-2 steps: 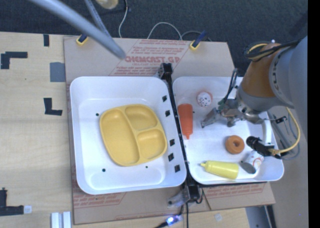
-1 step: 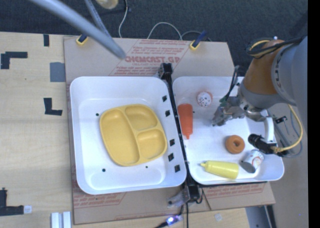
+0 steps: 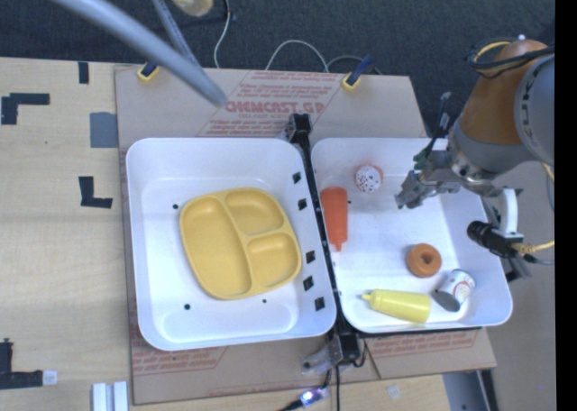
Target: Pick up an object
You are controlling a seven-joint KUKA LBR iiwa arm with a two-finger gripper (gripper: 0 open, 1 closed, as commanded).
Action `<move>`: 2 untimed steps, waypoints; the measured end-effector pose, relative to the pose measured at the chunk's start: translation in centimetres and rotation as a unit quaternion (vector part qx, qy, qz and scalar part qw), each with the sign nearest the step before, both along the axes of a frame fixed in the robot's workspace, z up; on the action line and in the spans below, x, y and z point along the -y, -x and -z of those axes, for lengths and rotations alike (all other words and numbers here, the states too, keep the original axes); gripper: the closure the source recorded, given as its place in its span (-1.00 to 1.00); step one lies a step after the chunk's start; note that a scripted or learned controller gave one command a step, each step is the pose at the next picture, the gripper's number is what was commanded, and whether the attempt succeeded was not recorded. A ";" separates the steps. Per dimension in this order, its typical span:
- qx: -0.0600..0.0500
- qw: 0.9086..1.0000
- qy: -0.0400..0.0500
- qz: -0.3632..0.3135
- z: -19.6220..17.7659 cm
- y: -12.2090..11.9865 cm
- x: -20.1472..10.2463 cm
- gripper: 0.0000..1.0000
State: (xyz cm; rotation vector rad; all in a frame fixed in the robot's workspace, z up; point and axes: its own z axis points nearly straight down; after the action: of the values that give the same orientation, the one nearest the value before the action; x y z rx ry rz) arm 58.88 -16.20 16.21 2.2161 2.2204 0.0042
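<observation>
Two white bins are set side by side on a cardboard sheet. The left bin [image 3: 153,220] holds one yellow divided tray [image 3: 240,242], the largest item by far. The right bin [image 3: 388,152] holds the small items. The arm [image 3: 505,112] is seen at the right, reaching in over the right bin's upper right part. The gripper [image 3: 416,191] hangs over bare bin floor near the far right corner; nothing is seen between its fingers, and how far they are parted cannot be told at this size.

Candidates, big to small: an orange carrot-like piece [image 3: 335,216] lies along the divider at the right bin's left side. A yellow bottle [image 3: 398,305] lies on its side near the front edge. A brown doughnut [image 3: 423,260] lies below the gripper, apart from it. A small can [image 3: 454,289] lies tipped at the front right, just beside the bottle's end. A white spotted ball [image 3: 367,178] sits left of the gripper, near it.

No grasp is judged begun. The ball and doughnut are judged nearest. The ball is likely to roll off a pinch, so the doughnut is judged the safer pick: the tool should be centred over it, the fingers straddling the ring across its width, lowered to the floor, then closed. The carrot is judged awkward, being tight against the divider.
</observation>
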 end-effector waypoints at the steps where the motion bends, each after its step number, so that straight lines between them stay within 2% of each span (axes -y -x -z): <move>1: 0.000 1.000 0.000 0.000 -6.1 -0.7 0.2 1.00; 2: -0.001 1.000 0.000 0.000 -11.1 -0.8 0.2 1.00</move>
State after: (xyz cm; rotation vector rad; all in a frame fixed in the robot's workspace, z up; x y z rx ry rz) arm 59.70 -16.40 27.28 2.2167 2.2210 0.0032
